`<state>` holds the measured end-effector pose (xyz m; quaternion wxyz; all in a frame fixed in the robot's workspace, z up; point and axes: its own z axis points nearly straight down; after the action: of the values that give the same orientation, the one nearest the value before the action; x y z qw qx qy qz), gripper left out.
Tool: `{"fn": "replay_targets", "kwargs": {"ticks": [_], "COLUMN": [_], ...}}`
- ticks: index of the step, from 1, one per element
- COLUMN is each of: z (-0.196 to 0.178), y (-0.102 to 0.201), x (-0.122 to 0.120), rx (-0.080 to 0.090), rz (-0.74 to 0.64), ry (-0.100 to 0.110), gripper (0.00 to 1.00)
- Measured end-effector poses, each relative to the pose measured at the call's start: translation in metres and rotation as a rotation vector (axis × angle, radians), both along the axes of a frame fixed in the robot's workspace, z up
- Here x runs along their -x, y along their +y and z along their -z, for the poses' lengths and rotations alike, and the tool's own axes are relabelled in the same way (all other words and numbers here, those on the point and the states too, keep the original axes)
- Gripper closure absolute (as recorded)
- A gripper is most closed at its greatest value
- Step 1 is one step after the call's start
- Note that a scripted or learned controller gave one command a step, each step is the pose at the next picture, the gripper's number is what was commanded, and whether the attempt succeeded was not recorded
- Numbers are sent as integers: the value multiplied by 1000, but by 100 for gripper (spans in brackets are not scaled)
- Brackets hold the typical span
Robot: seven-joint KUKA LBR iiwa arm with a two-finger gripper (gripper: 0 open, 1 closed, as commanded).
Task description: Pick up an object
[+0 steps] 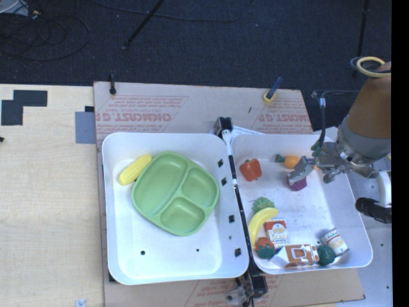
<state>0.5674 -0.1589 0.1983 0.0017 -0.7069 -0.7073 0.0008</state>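
The arm comes in from the right over the right bin (358, 251), and its hand (307, 169) hangs low in that bin's upper half. Just below the fingertips is a small purple object (298, 181), touching or nearly touching them; the view is too coarse to say whether it sits between the fingers or only under them, and I cannot tell whether the fingers are spread or pressed together.

Taking the purple object as the landmark: an orange piece with a green end (289, 160), perhaps a toy carrot, lies just above and slightly left of it. A red pepper (250, 169) sits to its left, near the wall shared by the two bins. Below and left of it is a green leafy toy (262, 204), with a yellow banana (260, 222) just beneath that and a small red-and-white carton (277, 231) touching the banana's right side. Further below, along the right bin's near wall, lie a flat orange-and-white packet (300, 254) and a dark green lump (326, 256), and a small tin can (333, 241) lies tilted to the lower right.

Well to the left of the purple object, in the left bin (128, 261), a green divided plate (176, 193) rests with a yellow corn cob (134, 169) touching its upper left rim. Both bins stand on cardboard (160, 110) on the counter (45, 222).
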Motion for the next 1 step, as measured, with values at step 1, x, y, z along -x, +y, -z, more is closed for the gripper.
{"fn": "replay_targets", "kwargs": {"ticks": [1], "z": [110], "y": [-29], "x": [-55], "rx": [2], "rz": [-2], "ry": [-4], "gripper": [0]}}
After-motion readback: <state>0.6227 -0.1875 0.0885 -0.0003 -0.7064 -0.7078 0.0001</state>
